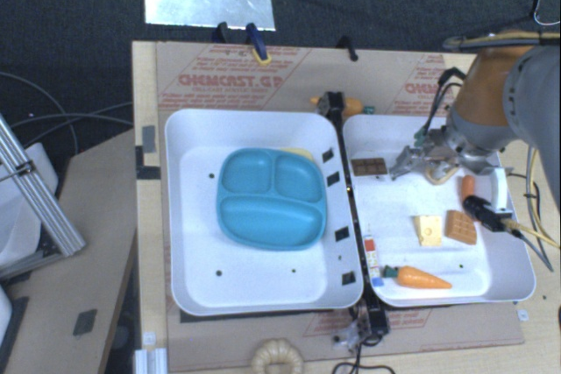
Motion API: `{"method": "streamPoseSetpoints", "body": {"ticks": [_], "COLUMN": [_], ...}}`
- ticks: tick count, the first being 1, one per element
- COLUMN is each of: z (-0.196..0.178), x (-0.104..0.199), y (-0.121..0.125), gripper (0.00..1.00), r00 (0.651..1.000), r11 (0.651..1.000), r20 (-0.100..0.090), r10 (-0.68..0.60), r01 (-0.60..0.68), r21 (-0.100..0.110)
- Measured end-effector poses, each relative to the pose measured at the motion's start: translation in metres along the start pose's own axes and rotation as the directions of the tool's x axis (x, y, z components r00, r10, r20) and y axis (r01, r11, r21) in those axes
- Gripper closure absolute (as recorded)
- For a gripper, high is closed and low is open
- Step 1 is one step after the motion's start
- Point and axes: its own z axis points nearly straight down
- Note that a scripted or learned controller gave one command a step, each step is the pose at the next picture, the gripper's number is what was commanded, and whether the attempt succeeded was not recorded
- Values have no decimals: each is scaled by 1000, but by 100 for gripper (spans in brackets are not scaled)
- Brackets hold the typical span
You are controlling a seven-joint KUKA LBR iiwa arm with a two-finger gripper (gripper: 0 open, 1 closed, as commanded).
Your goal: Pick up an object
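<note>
Gripper [412, 160] sits low over the far part of the right bin [517, 276], arm coming in from the right. Fingers look spread, nothing between them. The chocolate bar [369, 165] lies just left of the fingertips, flat on the bin floor near the divider; treat it as the nearest candidate.

For the pick: you want the fingers straddling the bar across its short side, then straight down before closing. It's thin and flat, so I'd expect a shallow close to skate over it. Keep clear of the bin wall on the left.

Other options, all in the right bin: cheese wedge [429, 229] and waffle piece [460, 226] side by side mid-bin, carrot [422, 278] near edge, a small orange-red piece [467, 186] by the wrist, and a pale ring-shaped item [441, 175] half hidden under the gripper; can't tell what it is.

Count: two bins, one blue divided plate [272, 197] alone in the left bin [188, 276], six small items on the right.
</note>
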Motion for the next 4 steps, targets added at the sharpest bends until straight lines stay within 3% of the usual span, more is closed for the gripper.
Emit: {"method": "streamPoseSetpoints", "body": {"ticks": [1, 2, 4], "z": [6, -6, -97], "x": [-1, -2, -11], "y": [3, 5, 5], "gripper": [0, 100, 100], "r00": [1000, 1000, 1000], "r11": [1000, 1000, 1000], "r20": [4, 8, 2], "r10": [0, 1, 0], "r01": [0, -1, 0], "r21": [-10, -20, -10]}}
